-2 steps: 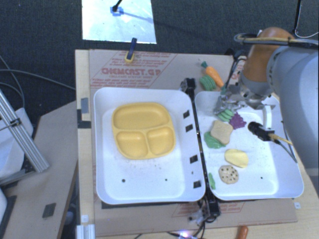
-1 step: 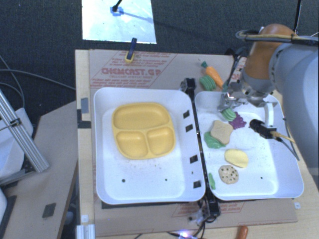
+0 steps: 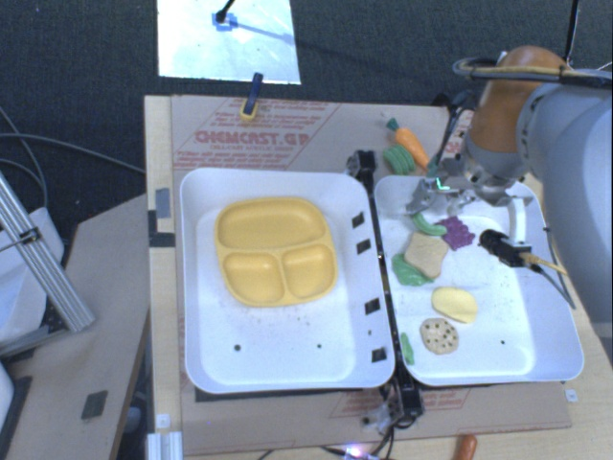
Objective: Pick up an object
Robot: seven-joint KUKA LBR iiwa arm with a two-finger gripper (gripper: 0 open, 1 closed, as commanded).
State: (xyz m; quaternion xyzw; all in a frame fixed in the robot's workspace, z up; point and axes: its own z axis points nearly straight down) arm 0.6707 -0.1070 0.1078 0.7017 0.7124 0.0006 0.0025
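Gripper (image 3: 428, 196): metal two-finger tool, positioned low at the 11 o'clock corner of the right shallow white bin (image 3: 551, 357). Finger spread: cannot tell; nothing seen between them.

Directly at its 6 o'clock, close by: curved green plastic pod (image 3: 430, 225). At the pod's 3 o'clock, touching: purple toy grape cluster (image 3: 459, 233). Further toward 6: tan toy bread slice (image 3: 424, 254), yellow lemon-shaped piece (image 3: 454, 304), speckled toy cookie (image 3: 440, 335).

Assessment: the pod is the likely target; light, rigid, smooth, prone to slip. Grip across its narrow mid-section.

Left bin (image 3: 196, 353): yellow moulded three-compartment tray (image 3: 276, 250).
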